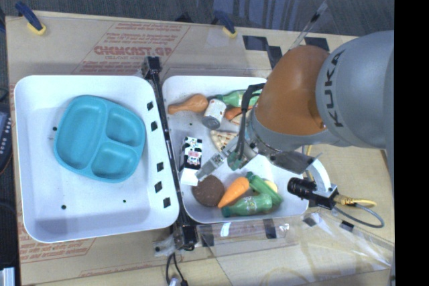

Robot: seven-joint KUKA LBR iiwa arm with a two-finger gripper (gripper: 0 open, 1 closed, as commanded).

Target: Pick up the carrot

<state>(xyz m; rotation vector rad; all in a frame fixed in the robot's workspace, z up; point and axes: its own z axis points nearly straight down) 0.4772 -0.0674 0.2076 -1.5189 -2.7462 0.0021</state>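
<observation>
The carrot lies orange and tilted near the front of the right bin, its green top pointing right. It rests between a brown round cookie and green vegetables. My gripper hangs just above and behind the carrot, open, with nothing between its fingers. The arm's orange band covers the bin's right part.
The right bin also holds a chicken drumstick, a small can, a black-and-white carton and a pizza slice. The left bin bears a blue divided plate. A black divider runs between the bins.
</observation>
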